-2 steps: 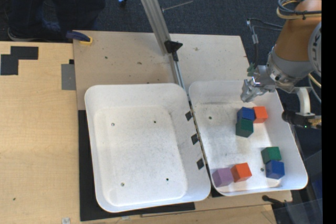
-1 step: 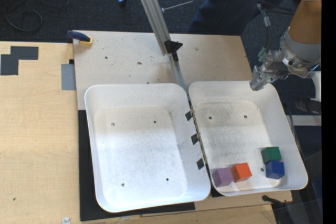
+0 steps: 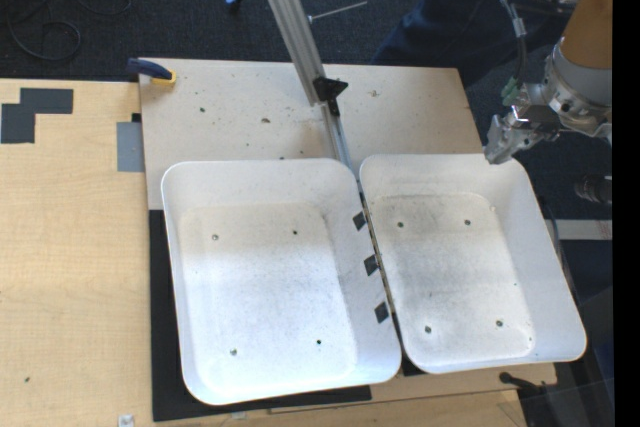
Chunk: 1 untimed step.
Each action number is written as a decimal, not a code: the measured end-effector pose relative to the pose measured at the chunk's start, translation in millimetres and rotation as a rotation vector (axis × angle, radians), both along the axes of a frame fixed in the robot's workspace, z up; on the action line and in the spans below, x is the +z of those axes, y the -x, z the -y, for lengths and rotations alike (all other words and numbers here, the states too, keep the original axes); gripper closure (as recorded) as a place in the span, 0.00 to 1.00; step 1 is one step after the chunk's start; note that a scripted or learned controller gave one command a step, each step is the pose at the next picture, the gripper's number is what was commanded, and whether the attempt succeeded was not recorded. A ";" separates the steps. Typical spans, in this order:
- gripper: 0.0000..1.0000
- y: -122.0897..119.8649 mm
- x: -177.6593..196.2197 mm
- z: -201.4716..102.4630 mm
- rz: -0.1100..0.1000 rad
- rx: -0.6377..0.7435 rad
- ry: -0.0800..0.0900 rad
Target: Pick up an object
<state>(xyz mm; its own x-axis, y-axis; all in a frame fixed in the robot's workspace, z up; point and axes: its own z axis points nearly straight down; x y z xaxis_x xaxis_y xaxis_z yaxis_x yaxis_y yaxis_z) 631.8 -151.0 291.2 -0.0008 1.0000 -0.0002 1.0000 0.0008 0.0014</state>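
My gripper [image 3: 499, 145] hangs at the right of the view, just beyond the far right corner of the right bin [image 3: 560, 265], and nothing shows under it. The grey arm with its orange band [image 3: 590, 25] rises behind it to the upper right. The left bin [image 3: 175, 215] and the right bin lie side by side, showing white floors with dark scuffs and a few small holes.
A slanted aluminium post [image 3: 295, 25] rises from the back of the seam between the bins. Three black clips [image 3: 368, 265] join the bins along that seam. A blue and yellow clamp [image 3: 152, 71] sits at the board's far left corner. Cables lie on the dark floor behind.
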 end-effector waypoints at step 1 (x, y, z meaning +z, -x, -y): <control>1.00 10.9 -17.4 -57.0 -0.006 0.004 -0.003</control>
<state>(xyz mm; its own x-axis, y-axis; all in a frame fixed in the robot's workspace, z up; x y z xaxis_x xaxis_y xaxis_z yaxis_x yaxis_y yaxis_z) 620.9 -94.0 273.8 -0.0043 1.0000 0.0026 1.0000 0.0043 -0.0048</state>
